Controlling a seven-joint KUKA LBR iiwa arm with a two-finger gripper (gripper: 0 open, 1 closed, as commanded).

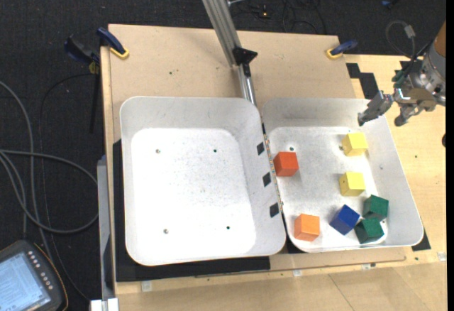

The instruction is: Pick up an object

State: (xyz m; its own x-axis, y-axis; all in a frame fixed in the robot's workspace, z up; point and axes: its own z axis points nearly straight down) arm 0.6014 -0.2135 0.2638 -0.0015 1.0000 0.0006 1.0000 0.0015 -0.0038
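Two bins [191, 107], seven blocks [286, 163]: two yellow, two orange, two green, one blue

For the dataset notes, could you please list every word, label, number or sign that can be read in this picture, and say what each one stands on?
None can be read.
The screen of the tablet-like device on the floor at lower left shows a lit display, too small and blurred to read.
The blocks in the right bin, such as the red-orange block and the blue block, show plain faces with no marks.
The gripper shows no legible label.
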